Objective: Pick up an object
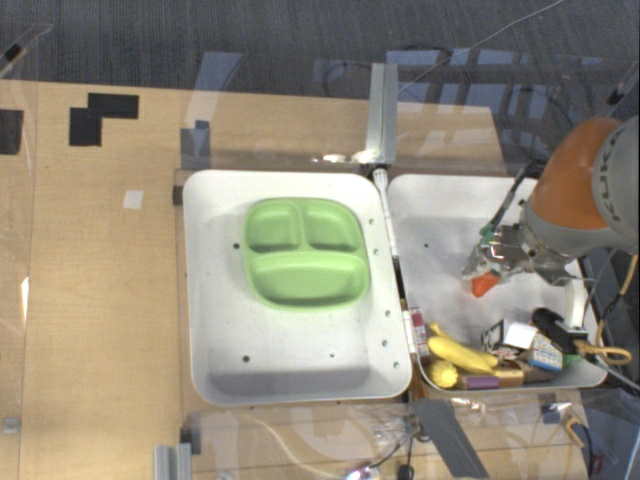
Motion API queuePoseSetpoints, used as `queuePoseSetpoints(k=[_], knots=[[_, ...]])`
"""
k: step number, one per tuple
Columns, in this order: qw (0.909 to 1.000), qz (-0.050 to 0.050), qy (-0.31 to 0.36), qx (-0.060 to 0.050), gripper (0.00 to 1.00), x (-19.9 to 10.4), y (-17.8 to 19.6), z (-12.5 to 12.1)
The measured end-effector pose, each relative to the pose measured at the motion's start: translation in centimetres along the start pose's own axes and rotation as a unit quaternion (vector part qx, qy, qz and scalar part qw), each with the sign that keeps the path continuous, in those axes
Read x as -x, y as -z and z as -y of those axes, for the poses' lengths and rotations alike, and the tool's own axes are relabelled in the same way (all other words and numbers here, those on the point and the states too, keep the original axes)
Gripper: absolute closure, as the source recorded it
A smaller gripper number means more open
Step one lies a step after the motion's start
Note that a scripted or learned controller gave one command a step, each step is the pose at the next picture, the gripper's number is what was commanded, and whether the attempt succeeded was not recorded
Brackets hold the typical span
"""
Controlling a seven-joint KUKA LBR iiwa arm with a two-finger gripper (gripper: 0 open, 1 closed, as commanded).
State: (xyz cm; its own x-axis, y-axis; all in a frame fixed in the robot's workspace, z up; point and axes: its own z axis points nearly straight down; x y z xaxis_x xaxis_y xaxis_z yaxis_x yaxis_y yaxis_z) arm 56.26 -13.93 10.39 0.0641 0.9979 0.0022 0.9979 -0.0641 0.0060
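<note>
A pale wooden bench (90, 298) meets dark grey carpet (250, 13) at the far side. Well left of the gripper (487, 265), the left bin (215, 368) holds a green divided plate (303, 251). The gripper hangs over the right bin (440, 208), fingers clenched on a small orange object (484, 285); a banana (460, 353) lies below it among clutter.

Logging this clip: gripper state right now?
Gripper: over the right bin, right above a small orange object; open or shut cannot be told.
</note>
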Motion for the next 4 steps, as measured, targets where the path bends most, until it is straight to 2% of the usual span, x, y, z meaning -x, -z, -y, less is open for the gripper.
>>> queuePoseSetpoints(k=[1,2,3,4], knots=[[0.9988,0.001,0.05,-0.001,1.0,-6.7,13.2,-4.6],[0.9988,0.001,0.05,-0.001,0.0,-6.7,13.2,-4.6],[0.9896,0.0,0.144,-0.002,0.0,-5.8,0.2,-5.8],[0.9911,0.001,0.133,0.002,0.0,-5.7,-1.7,-10.2]])
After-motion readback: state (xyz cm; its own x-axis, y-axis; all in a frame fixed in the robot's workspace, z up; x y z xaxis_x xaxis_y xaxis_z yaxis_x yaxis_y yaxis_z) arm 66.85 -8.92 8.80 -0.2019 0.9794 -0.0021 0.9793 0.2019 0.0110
